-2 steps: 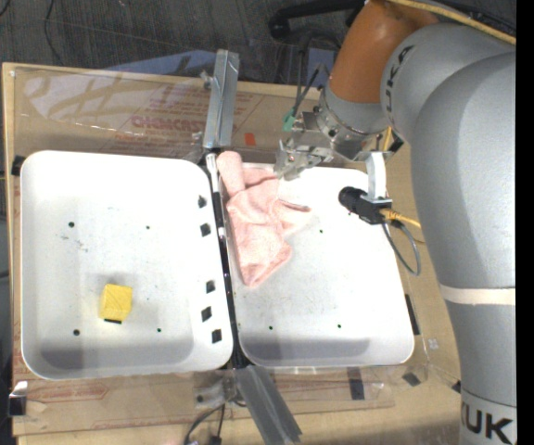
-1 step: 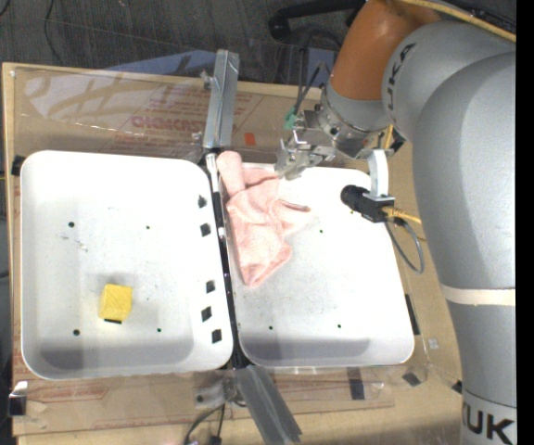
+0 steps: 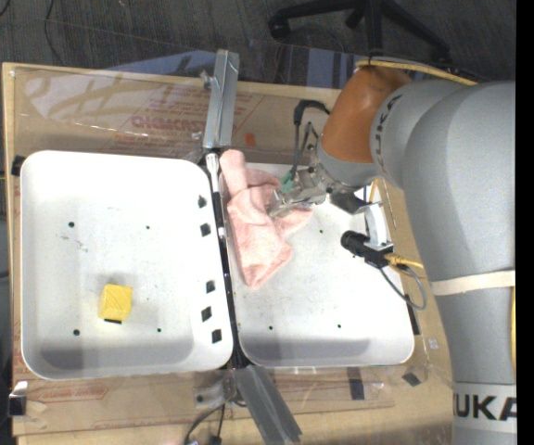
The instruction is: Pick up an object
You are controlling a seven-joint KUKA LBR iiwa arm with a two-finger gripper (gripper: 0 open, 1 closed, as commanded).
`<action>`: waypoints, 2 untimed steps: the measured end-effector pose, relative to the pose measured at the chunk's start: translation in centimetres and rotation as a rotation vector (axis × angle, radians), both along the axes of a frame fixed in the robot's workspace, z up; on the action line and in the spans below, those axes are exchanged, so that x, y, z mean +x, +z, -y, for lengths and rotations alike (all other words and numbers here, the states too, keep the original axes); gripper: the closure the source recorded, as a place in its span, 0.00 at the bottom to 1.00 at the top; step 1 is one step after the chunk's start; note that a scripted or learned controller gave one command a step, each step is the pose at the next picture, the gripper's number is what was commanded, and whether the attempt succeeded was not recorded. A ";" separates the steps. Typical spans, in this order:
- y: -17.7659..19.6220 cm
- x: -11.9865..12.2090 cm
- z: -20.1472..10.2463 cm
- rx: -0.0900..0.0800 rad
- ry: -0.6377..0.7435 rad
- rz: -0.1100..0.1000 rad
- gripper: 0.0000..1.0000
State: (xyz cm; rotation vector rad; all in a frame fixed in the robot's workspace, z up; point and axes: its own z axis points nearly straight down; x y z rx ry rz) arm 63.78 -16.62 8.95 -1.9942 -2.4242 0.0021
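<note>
Pink cloth [image 3: 253, 225]: crumpled, lying in the right bin [image 3: 341, 341], heaped against its left wall at roughly ten o'clock from that bin's middle. You will find its upper end riding up toward the divider between the bins.

Gripper [image 3: 290, 197]: at the cloth's upper right edge, about three o'clock from the heap's top, touching the fabric. You cannot tell from this angle whether its jaws are apart or together.

Yellow block [image 3: 116, 302]: small, in the left bin [image 3: 44, 184], near seven o'clock, well apart from the cloth.

Arm [image 3: 434, 156]: grey, orange band above the wrist, entering from three o'clock.
</note>
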 end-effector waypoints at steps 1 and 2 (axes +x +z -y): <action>15.1 2.0 -1.4 -0.002 -0.153 -0.002 1.00; 0.9 1.9 -0.4 0.001 0.139 -0.002 1.00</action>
